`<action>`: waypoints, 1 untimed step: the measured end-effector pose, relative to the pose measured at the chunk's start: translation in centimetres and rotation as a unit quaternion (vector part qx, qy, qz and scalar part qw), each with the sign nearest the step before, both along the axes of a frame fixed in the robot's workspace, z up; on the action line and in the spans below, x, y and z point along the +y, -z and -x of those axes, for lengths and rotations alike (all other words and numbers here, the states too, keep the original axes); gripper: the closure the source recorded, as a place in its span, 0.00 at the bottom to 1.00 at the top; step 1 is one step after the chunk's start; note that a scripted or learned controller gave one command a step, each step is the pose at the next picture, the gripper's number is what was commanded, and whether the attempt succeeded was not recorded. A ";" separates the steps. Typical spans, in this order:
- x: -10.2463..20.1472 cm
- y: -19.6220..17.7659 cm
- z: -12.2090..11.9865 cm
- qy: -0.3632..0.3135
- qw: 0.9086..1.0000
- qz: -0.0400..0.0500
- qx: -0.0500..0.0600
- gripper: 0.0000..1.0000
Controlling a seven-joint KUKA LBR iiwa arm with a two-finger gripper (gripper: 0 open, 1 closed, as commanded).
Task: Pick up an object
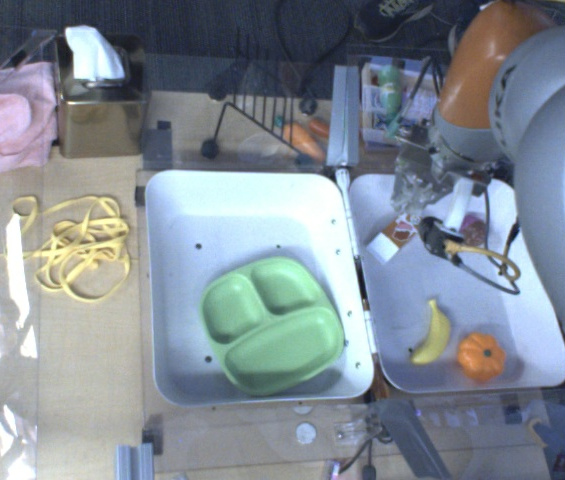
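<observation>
- Banana (431,333), yellow and curved, lies on the floor of the right bin (532,368), near its front edge.
- Just beside the banana, to its right, sits a small orange pumpkin (481,356); the two are close but apart.
- At the back of the same bin, a small box with a brown and white face (394,238) rests near the left wall, and a dark reddish item (473,230) lies further right, too small to identify.
- The hand (414,196) hangs over the back of the right bin, above the small box; how its fingers stand cannot be told from this angle.
- A yellow cable (482,259) loops from the wrist area across the bin.
- The left bin (177,268) holds a green divided tray (272,323) with three compartments, lying towards the front.
- On the worktop (82,368) to the left of the bins lies a tangle of yellow cord (74,245).
- Behind it stand a tissue box (97,103) and a pink cloth (2,118).
- A black wire rack (262,118) stands behind the left bin.
</observation>
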State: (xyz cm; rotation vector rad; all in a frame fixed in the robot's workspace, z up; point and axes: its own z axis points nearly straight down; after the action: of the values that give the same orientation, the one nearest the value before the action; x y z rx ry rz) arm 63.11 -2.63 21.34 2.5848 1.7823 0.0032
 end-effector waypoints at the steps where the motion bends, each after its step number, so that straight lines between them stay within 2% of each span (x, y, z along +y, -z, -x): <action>1: -5.9 7.8 4.5 -0.014 1.000 0.000 0.001 1.00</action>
State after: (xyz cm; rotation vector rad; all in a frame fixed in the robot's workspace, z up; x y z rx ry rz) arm 58.65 -8.55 13.55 2.5603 1.8190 0.0016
